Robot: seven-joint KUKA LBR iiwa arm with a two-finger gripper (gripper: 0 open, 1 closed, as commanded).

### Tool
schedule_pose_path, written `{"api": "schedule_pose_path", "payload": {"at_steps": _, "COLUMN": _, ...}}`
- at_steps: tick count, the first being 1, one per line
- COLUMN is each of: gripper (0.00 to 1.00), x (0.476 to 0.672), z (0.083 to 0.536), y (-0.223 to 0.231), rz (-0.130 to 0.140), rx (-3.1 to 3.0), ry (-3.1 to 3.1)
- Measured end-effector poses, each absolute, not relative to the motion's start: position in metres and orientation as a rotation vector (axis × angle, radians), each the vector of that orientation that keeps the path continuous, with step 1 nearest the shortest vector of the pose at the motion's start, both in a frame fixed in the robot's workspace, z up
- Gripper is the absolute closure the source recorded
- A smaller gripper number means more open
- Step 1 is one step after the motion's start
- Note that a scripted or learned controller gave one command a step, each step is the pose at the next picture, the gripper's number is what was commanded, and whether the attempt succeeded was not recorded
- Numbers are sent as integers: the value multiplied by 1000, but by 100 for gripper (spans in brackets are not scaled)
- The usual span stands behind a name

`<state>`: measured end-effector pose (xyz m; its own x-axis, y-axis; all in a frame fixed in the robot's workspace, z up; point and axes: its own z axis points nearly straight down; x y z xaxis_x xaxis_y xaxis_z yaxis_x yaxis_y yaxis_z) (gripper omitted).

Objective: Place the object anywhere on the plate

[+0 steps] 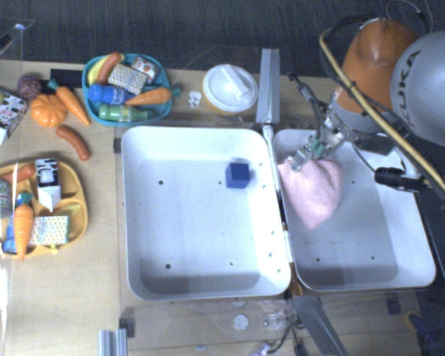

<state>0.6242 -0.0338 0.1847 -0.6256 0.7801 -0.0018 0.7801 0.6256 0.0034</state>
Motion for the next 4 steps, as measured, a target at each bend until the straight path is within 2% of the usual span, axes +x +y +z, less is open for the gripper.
{"api": "schedule_pose_path", "payload": {"at_steps": 1, "gripper": 100, "x": 626, "z": 226, "y": -32, "rz": 4, "rx": 1349, "ry": 2832}}
{"api": "schedule_pose_path", "payload": {"at_steps": 3, "gripper": 100, "x": 574, "z": 218, "y": 62, "rz": 4, "rx": 134, "ry": 3134}}
{"api": "schedule_pose_path", "payload": {"at_steps": 4, "gripper": 100, "x": 545, "z": 215, "y": 95, "rz": 3, "rx": 3, "ry": 3138}}
